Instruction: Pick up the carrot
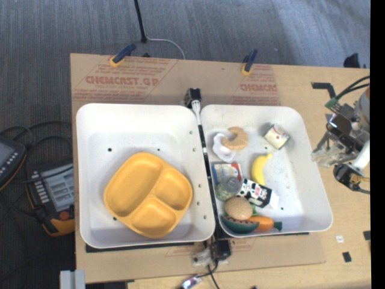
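Carrot (263, 223) at right bin's (313, 179) near edge; gripper (337, 152) outside it, opening indiscernible.

Looks like a robotics lab: a plywood table (120, 77) stamped with a maker's name, held by yellow clamps (123, 55), grey carpet (60, 17) underneath, a control pendant (11, 155) and loose cables (36, 131) alongside.

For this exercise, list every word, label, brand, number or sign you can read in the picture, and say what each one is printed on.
"CHEMCAST GP": red print on the brown board under the bins, at its far left.
A second red print on the same board, far right near the yellow clamp: looks like the same words, too blurred to be sure.
Packets in the right bin, such as the black-and-white carton: print too small to read.
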`<state>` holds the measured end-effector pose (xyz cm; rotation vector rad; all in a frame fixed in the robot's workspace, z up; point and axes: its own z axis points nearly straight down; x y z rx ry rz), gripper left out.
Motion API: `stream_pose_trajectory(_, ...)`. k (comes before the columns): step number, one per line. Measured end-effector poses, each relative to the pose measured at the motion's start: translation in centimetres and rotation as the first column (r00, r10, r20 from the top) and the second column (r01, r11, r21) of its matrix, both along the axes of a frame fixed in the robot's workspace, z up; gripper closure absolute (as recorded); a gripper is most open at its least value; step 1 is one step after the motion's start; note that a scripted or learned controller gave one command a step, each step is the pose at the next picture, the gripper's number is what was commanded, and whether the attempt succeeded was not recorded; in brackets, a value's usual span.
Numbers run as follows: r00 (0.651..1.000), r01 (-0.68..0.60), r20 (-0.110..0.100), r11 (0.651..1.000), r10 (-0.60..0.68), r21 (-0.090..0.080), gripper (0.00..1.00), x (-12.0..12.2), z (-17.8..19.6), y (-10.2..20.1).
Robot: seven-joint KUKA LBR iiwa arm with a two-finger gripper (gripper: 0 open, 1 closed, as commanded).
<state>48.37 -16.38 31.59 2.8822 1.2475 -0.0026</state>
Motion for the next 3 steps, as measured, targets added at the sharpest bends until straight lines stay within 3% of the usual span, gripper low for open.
stream_pose_trajectory(1, 0.946, -0.324, -0.001, 0.946, 0.324, 0.002, 1.00, 0.0, -6.6, -1.8)
stream_pose_trajectory(3, 0.946, -0.324, -0.004, 0.946, 0.325, 0.002, 1.00, 0.0, -4.7, -1.8)
